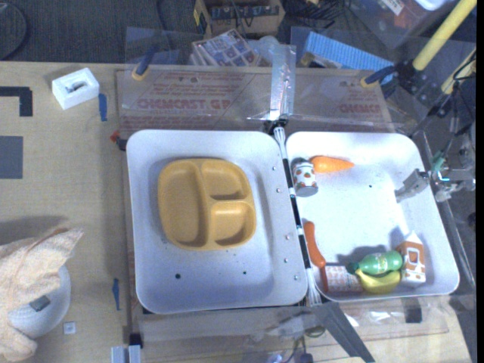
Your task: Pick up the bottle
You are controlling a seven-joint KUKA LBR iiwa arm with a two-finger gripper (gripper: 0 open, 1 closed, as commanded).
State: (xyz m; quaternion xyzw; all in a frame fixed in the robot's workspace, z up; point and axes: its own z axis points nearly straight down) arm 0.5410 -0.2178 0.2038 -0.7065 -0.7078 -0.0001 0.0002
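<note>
Camera view shows the green bottle (380, 263) lying on its side near the front edge of the right bin (363, 203), touching a yellow banana (378, 280) and just beside a small carton (413, 262). The gripper (423, 181) stands at the right rim, well apart from it; whether its jaws are open I cannot tell. The bottle looks light, stiff and smooth, probably slippery. I would grasp across its middle.
</note>
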